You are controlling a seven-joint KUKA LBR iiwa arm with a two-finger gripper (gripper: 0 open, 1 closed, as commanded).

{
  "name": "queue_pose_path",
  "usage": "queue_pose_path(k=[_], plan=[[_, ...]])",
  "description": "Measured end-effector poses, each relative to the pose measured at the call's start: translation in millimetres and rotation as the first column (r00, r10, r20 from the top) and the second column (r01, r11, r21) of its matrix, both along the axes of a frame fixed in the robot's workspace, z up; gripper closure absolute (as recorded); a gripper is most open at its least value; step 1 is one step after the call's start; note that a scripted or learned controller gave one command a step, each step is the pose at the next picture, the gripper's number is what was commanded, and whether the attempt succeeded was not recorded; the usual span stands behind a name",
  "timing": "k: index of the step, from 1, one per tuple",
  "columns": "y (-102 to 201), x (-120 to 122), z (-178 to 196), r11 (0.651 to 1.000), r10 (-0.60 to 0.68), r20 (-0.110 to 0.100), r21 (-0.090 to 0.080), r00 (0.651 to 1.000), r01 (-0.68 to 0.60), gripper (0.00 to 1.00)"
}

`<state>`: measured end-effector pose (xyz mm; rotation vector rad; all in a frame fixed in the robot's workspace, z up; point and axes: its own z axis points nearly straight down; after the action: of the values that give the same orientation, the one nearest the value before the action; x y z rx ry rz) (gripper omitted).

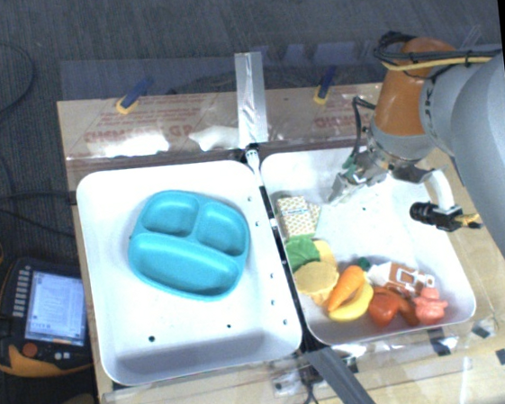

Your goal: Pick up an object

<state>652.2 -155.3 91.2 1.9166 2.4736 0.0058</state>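
My two-finger gripper (345, 180) hangs over the right white bin (439, 248), fingers' spread indiscernible. The orange plastic toy carrot (345, 286) near its front looks light, rigid, slick; I judge mid-body safest.

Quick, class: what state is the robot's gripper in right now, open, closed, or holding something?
Gripper: cannot be told; it hangs over the back of the right bin, with nothing seen held, apart from the toy food.
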Motion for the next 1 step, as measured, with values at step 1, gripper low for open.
queue_pose_path(k=[1], plan=[[-33.7,-8.6,145.4,0.993,0.119,-0.011,0.002,0.993,-0.119,1.00]])
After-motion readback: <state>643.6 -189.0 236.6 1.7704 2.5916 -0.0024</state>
